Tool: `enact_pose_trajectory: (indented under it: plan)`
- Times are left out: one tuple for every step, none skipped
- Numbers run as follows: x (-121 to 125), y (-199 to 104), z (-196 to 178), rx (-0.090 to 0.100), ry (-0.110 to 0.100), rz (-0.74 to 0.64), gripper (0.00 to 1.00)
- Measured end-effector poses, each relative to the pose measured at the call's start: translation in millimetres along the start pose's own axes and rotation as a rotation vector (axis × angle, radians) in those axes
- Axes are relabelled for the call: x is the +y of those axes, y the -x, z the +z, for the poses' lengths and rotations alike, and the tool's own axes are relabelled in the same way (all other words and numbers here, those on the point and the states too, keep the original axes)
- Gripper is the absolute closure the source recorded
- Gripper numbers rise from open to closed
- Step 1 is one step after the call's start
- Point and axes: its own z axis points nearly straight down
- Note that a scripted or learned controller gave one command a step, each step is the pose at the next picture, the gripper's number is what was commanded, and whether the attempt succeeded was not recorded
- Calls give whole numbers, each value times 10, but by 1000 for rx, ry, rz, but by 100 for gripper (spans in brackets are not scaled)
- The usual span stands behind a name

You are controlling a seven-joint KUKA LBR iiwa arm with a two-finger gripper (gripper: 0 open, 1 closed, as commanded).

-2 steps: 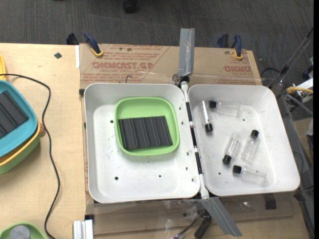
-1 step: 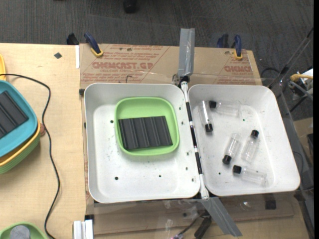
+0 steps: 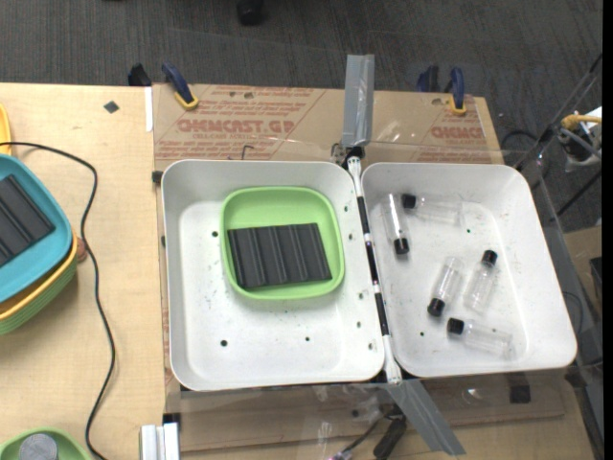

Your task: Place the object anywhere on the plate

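- Nearest you in the right bin (image 3: pixel 536 257), a clear vial with a black cap (image 3: pixel 476 334) lies flat.
- Beyond it, four more capped vials (image 3: pixel 444 287) lie scattered.
- In the left bin (image 3: pixel 192 286), you see the green plate (image 3: pixel 283 242) bearing a dark ribbed insert (image 3: pixel 280 254).

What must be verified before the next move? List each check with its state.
1. Green plate sits flat in the left bin: ok.
2. Vial placed on the plate: not ok; a dark ribbed mat lies on it, no vial yet.
3. Five capped vials lie in the right bin: ok.
4. Room around a pick: ok for the lowest vial, which lies apart from the rest.
5. Two middle vials touching each other: cannot tell.
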Motion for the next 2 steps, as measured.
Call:
enact_pose_trajectory:
  plan:
    - [37, -194, 19, 0, 0, -1, 0]
    - [-61, -292, 639, -1, -1, -1, 0]
